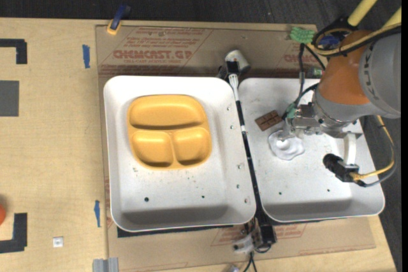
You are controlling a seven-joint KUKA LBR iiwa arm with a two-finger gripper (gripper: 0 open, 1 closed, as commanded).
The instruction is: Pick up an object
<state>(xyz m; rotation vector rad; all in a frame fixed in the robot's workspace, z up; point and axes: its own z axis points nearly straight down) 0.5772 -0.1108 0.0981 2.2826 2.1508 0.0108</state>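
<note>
Clear plastic object (285,146) lies in the right bin (319,200), under our gripper (294,130); we cannot tell its grasp state.

The light wooden bench (51,156) fills most of the frame. A brown cardboard sheet (191,51) lies at centre, carrying the left bin (121,200) and right bin (366,200), side by side and touching. Black tape marks (16,51) sit at far left, and a small white square (58,241), perhaps a tag, lower left.
</note>
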